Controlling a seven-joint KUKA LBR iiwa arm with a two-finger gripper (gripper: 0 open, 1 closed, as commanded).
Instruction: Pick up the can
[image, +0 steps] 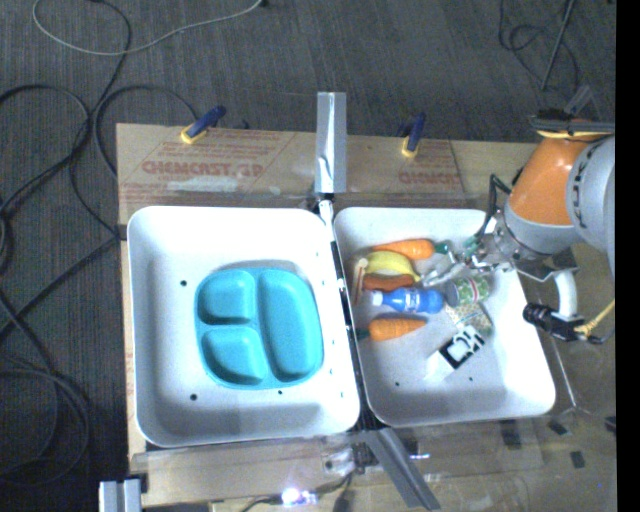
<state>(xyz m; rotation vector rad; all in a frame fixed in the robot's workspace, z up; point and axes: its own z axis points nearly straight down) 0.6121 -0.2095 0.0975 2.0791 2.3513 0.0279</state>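
Two bins: the left bin (150, 300) and the right bin (500, 390) sat side by side on the tabletop (250, 165), touching along the middle.
Arm: the grey arm (590, 200) came in from the right, its orange band (545, 190) above the right bin's upper right corner, wrist slanted down and leftward into the bin.
Gripper: the gripper (462, 262) was low over the cluster in the upper part of the right bin; I could not tell how far apart its fingers stood or whether anything was between them.
Can: the can (472, 290) lay just below the gripper, right of the blue bottle (410, 299).
Neighbours: a yellow banana (388, 264), one carrot (405, 247) above and another carrot (397, 327) below the bottle, a black-and-white box (460, 348) nearer the front.
Left bin contents: a blue divided tray (260, 325) in its middle.
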